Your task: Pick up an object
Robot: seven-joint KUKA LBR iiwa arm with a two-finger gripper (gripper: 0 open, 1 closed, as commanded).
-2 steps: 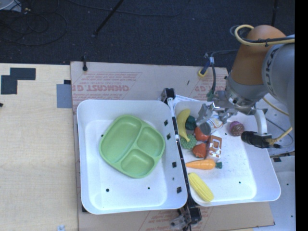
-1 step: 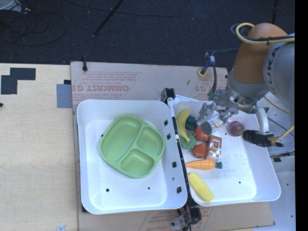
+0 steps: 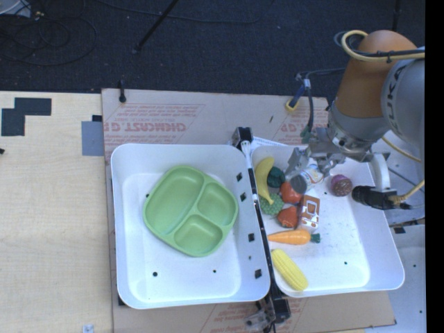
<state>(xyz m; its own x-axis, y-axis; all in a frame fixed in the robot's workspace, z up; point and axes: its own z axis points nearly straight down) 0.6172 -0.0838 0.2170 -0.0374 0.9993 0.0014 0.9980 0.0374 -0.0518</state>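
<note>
My gripper (image 3: 309, 171) hangs low over the back of the right bin (image 3: 361, 255), open, with nothing visibly held between its fingers. Just under and in front of it lie a red tomato (image 3: 291, 193) and a small printed carton (image 3: 309, 211). To its left are a yellow banana (image 3: 263, 177) and a dark green vegetable (image 3: 276, 177). A purple onion (image 3: 340, 184) sits to its right. Further forward lie a green leafy piece (image 3: 272, 204), a second red fruit (image 3: 286, 218), an orange carrot (image 3: 290, 237) and a yellow corn cob (image 3: 288, 269).
The left bin (image 3: 139, 269) holds a light green divided plate (image 3: 191, 210). A raised rim (image 3: 253, 214) separates the two bins. The right half of the right bin has bare floor. The arm's wrist (image 3: 368, 89) comes in from the upper right.
</note>
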